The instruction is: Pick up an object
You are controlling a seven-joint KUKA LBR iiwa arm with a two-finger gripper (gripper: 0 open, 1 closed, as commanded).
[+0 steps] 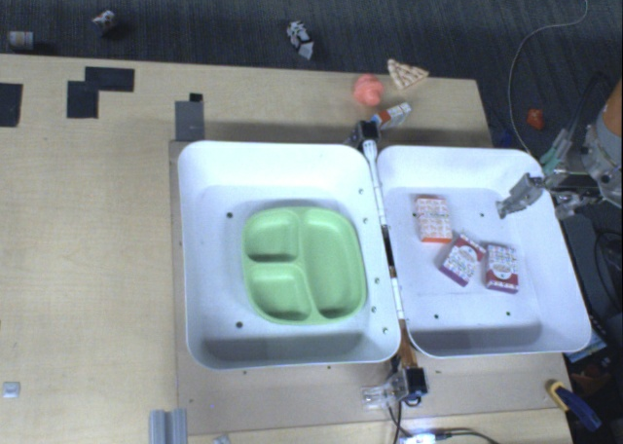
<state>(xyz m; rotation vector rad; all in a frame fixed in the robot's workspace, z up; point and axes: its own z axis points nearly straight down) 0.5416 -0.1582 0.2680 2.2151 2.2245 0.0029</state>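
Lying flat in the right bin (555, 267), three small packets (477, 259) look light, stiff and slick, best pinched across their narrow sides, while the gripper (521, 194) hovers above the bin's far right, empty, its opening unreadable.

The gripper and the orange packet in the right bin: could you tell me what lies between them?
Bare white floor of the right bin lies between the gripper and the orange packet, per the camera view.

Gripper (526, 191) hovers over right bin (560, 267) near three packets (465, 242).
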